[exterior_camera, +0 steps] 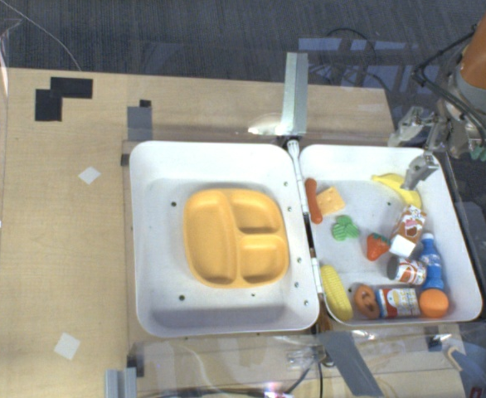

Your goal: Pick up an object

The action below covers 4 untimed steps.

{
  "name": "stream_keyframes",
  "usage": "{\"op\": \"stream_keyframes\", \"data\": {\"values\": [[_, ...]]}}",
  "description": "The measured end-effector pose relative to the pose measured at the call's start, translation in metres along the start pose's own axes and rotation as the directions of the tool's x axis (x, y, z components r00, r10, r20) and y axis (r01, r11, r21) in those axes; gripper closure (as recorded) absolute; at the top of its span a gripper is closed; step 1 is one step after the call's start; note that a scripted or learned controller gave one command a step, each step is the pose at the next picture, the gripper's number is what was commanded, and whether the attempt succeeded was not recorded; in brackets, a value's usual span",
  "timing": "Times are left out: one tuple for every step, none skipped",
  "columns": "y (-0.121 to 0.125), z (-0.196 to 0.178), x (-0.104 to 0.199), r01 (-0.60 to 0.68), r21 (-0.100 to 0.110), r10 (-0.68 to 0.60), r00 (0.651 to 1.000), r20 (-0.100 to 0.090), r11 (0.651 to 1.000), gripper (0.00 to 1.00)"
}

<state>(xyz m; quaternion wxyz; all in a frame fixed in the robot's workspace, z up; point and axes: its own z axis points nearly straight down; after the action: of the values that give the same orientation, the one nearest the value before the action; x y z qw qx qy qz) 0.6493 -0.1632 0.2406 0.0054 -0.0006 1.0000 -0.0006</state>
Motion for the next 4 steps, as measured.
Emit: {"op": "stream_keyframes", "data": {"values": [[0.049,0.140,0.015,-0.398,0.000,0.398,0.918,-0.006,0.918,0.00],[0.081,0.152,0.028,-0.573,-0.001,0.573,0.820,0.000,0.820,0.00],[0.076,0.119,-0.012,-0.874,0.000,0.874,0.486,-0.001,0.486,0.00],[0.078,0.106,-0.015,-0.870,-0.006,0.870,0.493,0.004,0.493,1.00]]}}
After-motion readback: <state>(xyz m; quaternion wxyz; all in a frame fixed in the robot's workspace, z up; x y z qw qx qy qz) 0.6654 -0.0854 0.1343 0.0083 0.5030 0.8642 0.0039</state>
